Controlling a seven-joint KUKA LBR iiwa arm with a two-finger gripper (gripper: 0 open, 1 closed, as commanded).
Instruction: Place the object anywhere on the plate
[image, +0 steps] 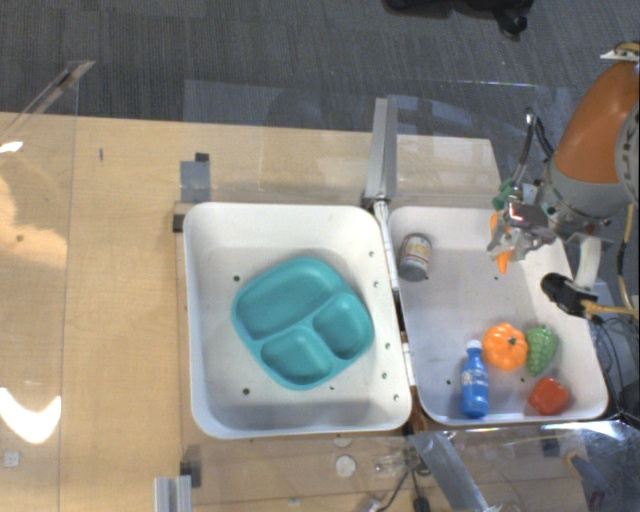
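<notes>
While the teal plate (300, 322) waits in the left bin (200, 330), the end effector (508, 238) hangs over the right bin's (440, 340) far edge — a small orange thing (503, 262) beneath its tip, whether grasped I cannot tell. Can (414, 256), bottle (474, 380) and pumpkin (505, 346) lie apart.

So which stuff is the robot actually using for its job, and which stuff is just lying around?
For the job:
- teal plate, lying in the left bin
- small orange object at the gripper, above the right bin

Just lying about, all in the right bin:
- can
- blue bottle
- orange pumpkin
- green toy
- red toy
</notes>
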